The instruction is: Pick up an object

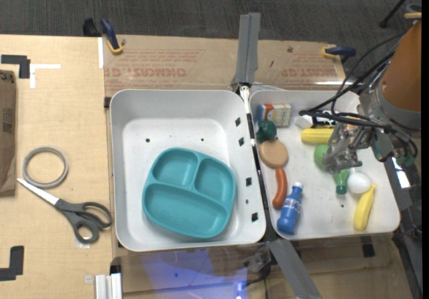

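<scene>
1. Gripper (338,157) hangs low in the right bin (315,224), right-centre of frame, directly over a green object (324,155).
2. Whether it grasps anything, I cannot tell.
3. Green object lies under its tips, just left.

The arm (407,76) runs off the right edge, just its orange band and grey wrist in frame. The gripper (340,154) hangs low in the right bin (322,229), and cables blur its tip, so how its fingers stand can't be made out. It covers part of a green thing (324,155) whose shape can't be told. The carton (279,114) at the bin's far wall has print too small to read. Over on the left, a brown bag (6,131) is sliced by the frame's edge.
</scene>
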Robot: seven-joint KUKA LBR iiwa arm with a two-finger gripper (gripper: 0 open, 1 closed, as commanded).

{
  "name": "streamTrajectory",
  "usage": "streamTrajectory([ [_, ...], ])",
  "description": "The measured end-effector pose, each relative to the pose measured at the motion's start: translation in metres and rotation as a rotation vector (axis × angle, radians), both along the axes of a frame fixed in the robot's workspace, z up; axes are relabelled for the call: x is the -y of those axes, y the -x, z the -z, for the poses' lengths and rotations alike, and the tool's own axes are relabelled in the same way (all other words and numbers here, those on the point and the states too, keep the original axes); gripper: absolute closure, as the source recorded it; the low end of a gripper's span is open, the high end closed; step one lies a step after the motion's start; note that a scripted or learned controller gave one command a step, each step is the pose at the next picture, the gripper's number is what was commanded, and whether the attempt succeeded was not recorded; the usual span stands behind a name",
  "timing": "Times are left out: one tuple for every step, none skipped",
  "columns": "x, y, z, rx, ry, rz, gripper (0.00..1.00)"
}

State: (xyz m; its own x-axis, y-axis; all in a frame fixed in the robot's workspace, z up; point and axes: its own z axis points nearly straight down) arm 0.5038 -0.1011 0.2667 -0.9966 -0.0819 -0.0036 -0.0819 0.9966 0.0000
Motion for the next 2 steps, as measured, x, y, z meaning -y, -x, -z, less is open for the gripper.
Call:
streamTrajectory([
  [0.000, -0.002, -0.009, 0.004, 0.000, 0.001, 1.00],
  [0.014, -0.036, 0.175, 0.000, 0.000, -0.134, 1.00],
])
